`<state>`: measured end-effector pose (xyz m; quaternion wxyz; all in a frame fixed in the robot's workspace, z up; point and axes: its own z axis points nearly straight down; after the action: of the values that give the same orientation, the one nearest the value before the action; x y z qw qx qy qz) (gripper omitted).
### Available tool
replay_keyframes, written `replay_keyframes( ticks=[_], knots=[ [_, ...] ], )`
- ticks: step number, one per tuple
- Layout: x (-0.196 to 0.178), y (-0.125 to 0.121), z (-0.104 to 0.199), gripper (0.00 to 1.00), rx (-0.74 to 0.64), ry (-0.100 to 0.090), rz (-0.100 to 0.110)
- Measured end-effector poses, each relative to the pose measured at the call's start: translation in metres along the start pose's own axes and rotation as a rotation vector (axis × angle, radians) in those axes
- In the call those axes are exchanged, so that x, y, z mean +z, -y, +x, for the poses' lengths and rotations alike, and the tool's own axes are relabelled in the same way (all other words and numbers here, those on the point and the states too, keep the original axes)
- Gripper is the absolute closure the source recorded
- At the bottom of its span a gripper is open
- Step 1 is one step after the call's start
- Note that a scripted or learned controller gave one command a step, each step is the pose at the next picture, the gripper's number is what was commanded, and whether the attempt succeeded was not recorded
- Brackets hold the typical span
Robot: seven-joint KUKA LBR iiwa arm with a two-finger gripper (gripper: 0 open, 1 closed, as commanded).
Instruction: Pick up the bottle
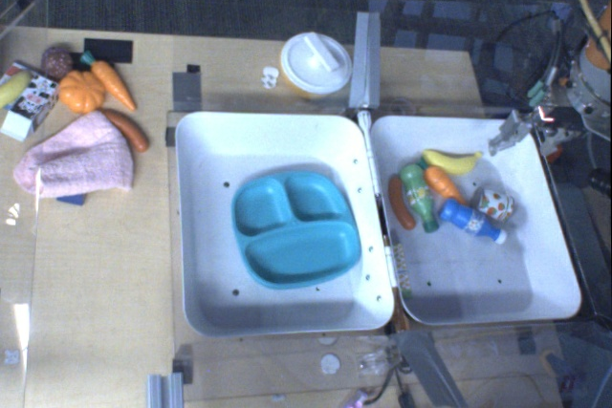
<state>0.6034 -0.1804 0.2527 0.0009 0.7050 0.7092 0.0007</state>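
A blue bottle with a white cap [470, 222] lies on its side in the right bin [478, 287], cap pointing down-right. A green bottle [418, 196] lies just left of it, next to an orange carrot [442, 183]. My gripper [505, 136] hangs over the bin's upper right corner, up and to the right of both bottles and well apart from them. Nothing is visibly held in it.
A yellow banana [451, 161], a brown sausage [402, 203] and a spotted ball [493, 204] crowd around the bottles. The left bin [206, 205] holds a blue divided plate [298, 226]. A white bowl [316, 62] sits behind the bins. Toy food and a pink cloth [76, 158] lie far left.
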Motion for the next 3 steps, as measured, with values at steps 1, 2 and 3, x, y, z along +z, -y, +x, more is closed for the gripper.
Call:
replay_keyframes(
  ticks=[1,2,3],
  knots=[
    [0.144,-0.023,0.063,0.0,-0.117,-0.001,0.002],
    [0.164,0.026,-0.002,0.0,-0.219,0.004,-0.008],
    [0.151,0.023,-0.001,1.0,-0.222,0.006,-0.016]
  ],
)
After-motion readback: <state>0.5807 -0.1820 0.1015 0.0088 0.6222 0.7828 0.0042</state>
